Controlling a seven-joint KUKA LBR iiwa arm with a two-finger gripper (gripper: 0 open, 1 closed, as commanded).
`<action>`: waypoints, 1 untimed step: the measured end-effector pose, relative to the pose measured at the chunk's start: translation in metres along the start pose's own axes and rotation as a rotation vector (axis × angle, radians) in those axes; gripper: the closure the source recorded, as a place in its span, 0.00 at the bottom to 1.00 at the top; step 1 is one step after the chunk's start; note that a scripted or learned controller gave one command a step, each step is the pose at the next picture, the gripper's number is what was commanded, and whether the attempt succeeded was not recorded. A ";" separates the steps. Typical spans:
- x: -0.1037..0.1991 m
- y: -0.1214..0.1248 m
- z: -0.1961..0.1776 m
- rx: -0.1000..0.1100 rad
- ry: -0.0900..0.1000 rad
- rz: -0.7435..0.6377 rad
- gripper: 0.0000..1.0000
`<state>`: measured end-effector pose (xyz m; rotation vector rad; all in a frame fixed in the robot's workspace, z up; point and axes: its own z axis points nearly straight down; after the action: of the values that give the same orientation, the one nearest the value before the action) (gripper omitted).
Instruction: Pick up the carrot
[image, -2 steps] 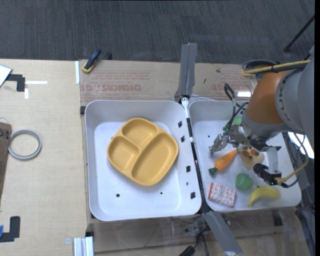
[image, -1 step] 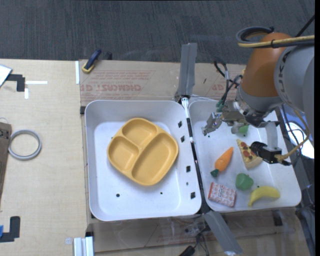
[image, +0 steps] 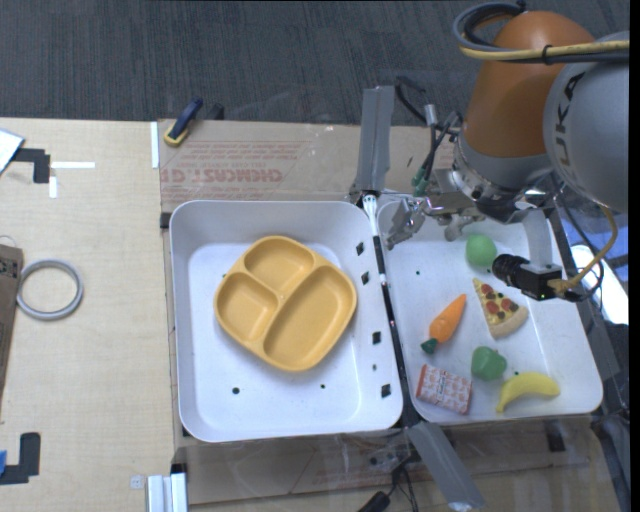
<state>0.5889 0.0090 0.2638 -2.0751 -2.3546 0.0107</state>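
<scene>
One carrot (image: 448, 320), one pizza slice (image: 499, 306), one banana (image: 528, 388), two green items, gripper (image: 404, 222) state unclear.

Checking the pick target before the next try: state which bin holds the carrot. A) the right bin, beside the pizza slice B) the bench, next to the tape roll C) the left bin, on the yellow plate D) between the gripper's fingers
A: the carrot lies on the floor of the right bin, just left of the pizza slice.

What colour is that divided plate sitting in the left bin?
The plate is a mustard yellow all over, seen plainly in the camera view from above.
</scene>
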 end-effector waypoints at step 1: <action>0.037 0.044 0.021 0.000 -0.001 0.059 0.00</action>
<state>0.6276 0.0512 0.2421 -2.1435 -2.2932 0.0121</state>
